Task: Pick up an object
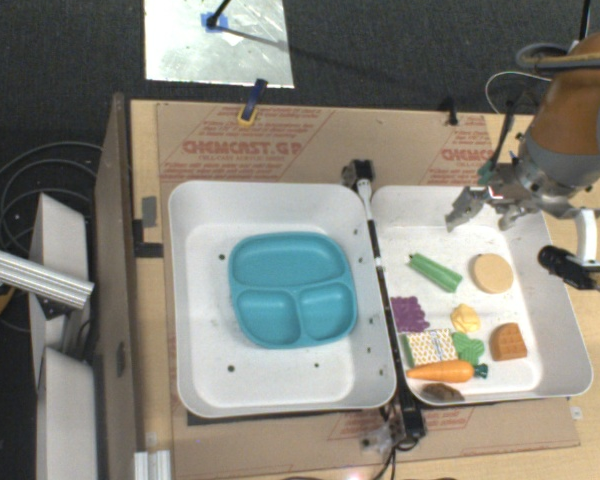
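Two white bins sit side by side on the bench. The left bin (195, 268) has a blue tray (292, 288) with three parts, maybe a spot to put things later. The right bin (560, 363) has the play food all bunched at its near side, so the arm can choose one: a green stick (435, 271), a round tan cookie (492, 273), purple grapes (410, 313), a carrot (442, 371) and a brown piece (508, 341). The claw (488, 208) hangs over the far part of the right bin. Its fingers (464, 211) are spread open. It holds nothing and touches nothing. The food is nearer than the claw.
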You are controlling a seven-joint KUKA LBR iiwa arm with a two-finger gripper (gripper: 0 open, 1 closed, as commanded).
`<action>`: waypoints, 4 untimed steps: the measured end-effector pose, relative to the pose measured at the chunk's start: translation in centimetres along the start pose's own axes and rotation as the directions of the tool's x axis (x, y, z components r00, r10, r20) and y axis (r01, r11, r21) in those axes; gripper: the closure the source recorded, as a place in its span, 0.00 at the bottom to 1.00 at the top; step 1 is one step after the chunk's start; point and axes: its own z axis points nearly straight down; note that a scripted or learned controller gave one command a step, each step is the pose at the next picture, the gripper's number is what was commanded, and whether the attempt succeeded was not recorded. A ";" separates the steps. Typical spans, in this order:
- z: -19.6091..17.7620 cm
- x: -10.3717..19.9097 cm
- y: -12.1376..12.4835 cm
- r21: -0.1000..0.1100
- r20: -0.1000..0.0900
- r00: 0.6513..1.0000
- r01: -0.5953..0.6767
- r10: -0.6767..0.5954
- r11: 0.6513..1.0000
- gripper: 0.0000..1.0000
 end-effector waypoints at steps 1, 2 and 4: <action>11.5 0.9 -4.3 0.014 -0.004 1.000 -0.002 0.002 1.000 0.00; 10.1 -0.1 -0.6 -0.004 0.001 1.000 0.002 -0.002 1.000 0.00; 12.1 -1.9 2.4 -0.006 0.003 1.000 -0.002 0.002 1.000 0.00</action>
